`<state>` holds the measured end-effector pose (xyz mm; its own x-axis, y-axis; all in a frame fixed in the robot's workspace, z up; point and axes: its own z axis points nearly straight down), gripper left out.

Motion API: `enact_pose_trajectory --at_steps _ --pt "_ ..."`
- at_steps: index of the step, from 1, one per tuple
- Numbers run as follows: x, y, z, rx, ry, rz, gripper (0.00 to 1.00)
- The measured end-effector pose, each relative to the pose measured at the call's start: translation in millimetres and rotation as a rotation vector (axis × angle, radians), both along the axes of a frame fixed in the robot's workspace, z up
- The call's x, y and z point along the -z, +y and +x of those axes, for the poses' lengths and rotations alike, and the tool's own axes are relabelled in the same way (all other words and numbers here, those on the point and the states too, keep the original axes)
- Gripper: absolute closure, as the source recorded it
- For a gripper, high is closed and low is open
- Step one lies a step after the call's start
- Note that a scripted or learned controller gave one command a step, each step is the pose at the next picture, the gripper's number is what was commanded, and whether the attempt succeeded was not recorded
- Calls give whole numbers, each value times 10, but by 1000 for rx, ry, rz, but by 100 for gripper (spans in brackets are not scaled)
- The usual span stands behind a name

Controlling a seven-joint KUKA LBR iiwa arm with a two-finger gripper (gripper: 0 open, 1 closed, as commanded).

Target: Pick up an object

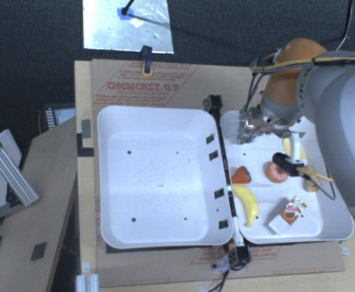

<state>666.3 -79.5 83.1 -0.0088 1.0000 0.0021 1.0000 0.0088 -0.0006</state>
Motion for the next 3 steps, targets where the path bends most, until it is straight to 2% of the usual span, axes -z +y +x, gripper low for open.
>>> enact_pose_trajectory --at_steps 1,2,3 --pt "-1095 674 54 -3 -14 1 100" --pt "-1014 1280 -9 -1 -2 0 100" --pt "-1019 1867 25 -1 -4 1 100"
